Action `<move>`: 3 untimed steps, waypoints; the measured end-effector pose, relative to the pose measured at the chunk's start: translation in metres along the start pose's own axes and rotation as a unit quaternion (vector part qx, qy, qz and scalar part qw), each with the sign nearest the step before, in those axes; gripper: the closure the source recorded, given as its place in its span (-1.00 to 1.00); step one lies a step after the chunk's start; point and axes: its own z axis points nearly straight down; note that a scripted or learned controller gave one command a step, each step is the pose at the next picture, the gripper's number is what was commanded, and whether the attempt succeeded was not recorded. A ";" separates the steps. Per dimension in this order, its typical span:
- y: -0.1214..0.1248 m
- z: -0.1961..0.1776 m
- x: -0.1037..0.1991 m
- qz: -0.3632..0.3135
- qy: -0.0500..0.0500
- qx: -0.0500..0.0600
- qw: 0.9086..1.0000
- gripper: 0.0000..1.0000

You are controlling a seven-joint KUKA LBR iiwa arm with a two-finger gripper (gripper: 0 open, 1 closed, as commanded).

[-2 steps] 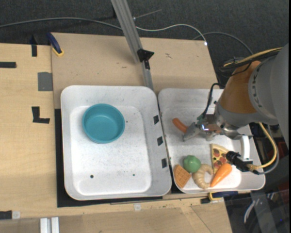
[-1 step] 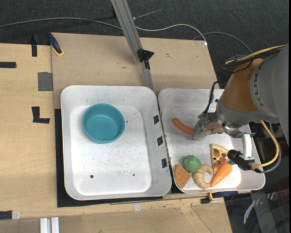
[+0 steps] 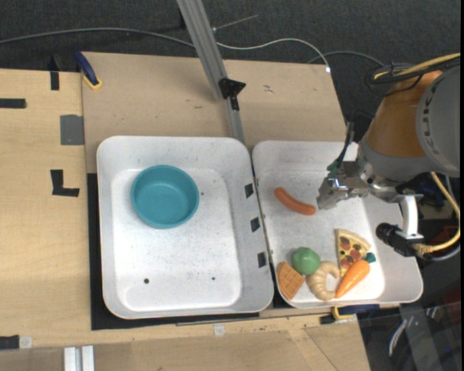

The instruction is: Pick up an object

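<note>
- Camera view: two white bins side by side; the left bin (image 3: 116, 284) carries a teal bowl (image 3: 165, 196) toward its 10 o'clock corner.
- The right bin (image 3: 294, 157) carries the toy food: a sausage (image 3: 295, 202) near the bin's centre, and at 6 o'clock a cluster made up of a green vegetable piece (image 3: 305, 259), a waffle piece (image 3: 289, 280), a pale croissant-like piece (image 3: 322, 280), a carrot (image 3: 353, 276) and a pizza slice (image 3: 352, 246).
- The gripper (image 3: 329, 195) sits over the right bin, just at 3 o'clock of the sausage's near end; nothing is seen between its fingers.
- Finger spacing: cannot tell, as the wrist body covers the tips from this angle.
- Judgement: the step in hand is the approach; the sausage is the likeliest target, lying alone and well apart from the cluster.
- Recommended practice: shift toward 9 o'clock until centred over the sausage's middle, turn the fingers to close across its narrow width, then descend straight.
- Risk: a grasp at the rounded end may squeeze the sausage out; contact with the bin floor before closing may roll it aside.
- Confirm a clamped hold before lifting.
</note>
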 end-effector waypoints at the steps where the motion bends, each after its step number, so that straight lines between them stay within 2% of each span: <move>1: -0.001 -0.063 0.002 0.000 0.000 -0.001 1.000 1.00; 2: 0.000 -0.079 0.003 0.001 0.000 0.002 1.000 1.00; 3: -0.003 -0.086 0.061 -0.002 0.001 0.003 1.000 1.00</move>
